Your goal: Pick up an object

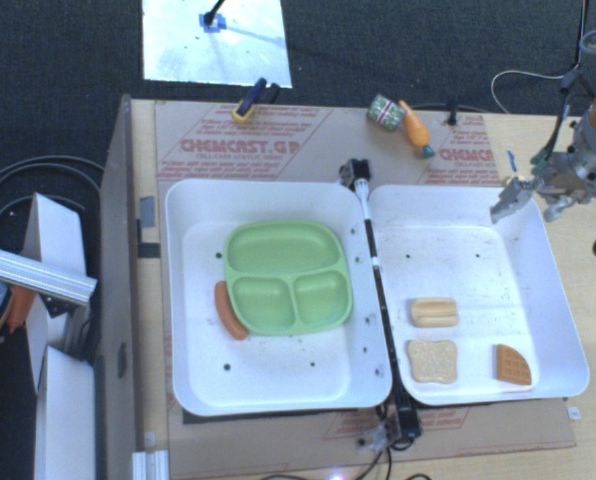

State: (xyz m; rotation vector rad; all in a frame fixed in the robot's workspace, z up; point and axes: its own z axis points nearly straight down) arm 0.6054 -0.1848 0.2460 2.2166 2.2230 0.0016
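The right bin [478,238] holds three toy foods near its front: a hot dog bun [433,312], a slice of toast [432,360] and an orange waffle wedge [513,365]. In the left bin [193,228] a green divided plate [286,276] lies in the middle, with a reddish sausage [230,310] against its left side. My gripper [510,200] hangs over the far right corner of the right bin, well apart from the foods. Nothing is seen in it.
A black rod [370,238] runs along the seam between the bins. Behind the bins on the cardboard lie a green can [386,111], a toy carrot [415,128] and a yellow and black clip [248,103]. Cables loop at the far right.
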